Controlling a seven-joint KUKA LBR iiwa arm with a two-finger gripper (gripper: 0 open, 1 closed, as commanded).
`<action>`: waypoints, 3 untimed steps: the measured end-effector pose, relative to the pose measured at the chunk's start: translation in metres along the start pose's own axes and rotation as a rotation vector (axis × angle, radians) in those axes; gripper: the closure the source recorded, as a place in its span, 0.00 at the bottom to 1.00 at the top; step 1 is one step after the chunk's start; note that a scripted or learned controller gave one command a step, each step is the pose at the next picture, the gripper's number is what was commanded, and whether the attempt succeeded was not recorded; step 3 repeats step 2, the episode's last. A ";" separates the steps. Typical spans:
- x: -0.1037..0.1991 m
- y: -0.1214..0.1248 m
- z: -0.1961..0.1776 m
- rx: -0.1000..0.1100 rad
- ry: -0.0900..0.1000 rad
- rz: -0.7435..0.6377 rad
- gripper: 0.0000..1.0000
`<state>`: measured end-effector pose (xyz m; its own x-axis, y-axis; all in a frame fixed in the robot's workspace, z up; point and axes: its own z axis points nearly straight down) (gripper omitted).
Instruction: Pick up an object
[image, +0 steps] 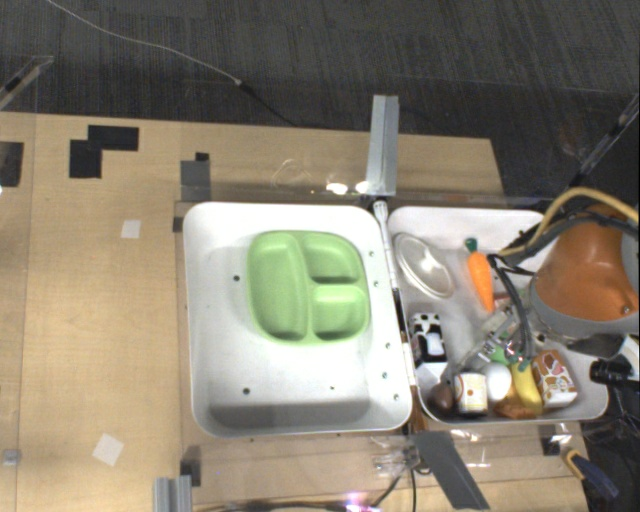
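Objects for picking lie in the right bin (440, 222), crowded along its near edge: a small cow figure (429, 335), a brown round item (443, 397), a small carton (471, 392), a white egg (498, 382), a yellow banana-like piece (524, 384) and a printed box (555, 380). A carrot (481, 279) lies farther back with its long axis running roughly front to back, and a shiny spoon (427, 266) lies just to its left, angled toward the bin's back-left corner. The arm (590, 275) enters from the right, its orange band above the right half of this bin. The gripper (503, 338) hangs among cables just above and behind the egg and the banana-like piece, with the carrot just behind it. Those near-edge items lie toward the front of the table from the gripper, and the egg and the yellow piece appear nearest, so a short descent forward would likely reach them. The gripper's state cannot be told: cables and clutter mask it, and no object is visibly held by it. The left bin (215, 330) holds a green divided plate (305, 285), well apart from the arm.
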<state>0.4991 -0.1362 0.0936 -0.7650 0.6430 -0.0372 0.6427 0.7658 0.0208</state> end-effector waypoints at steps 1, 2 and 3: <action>0.000 0.045 0.001 0.027 0.005 0.214 0.00; -0.063 0.068 0.008 0.019 0.020 0.285 0.00; -0.063 0.068 0.008 0.019 0.020 0.285 0.00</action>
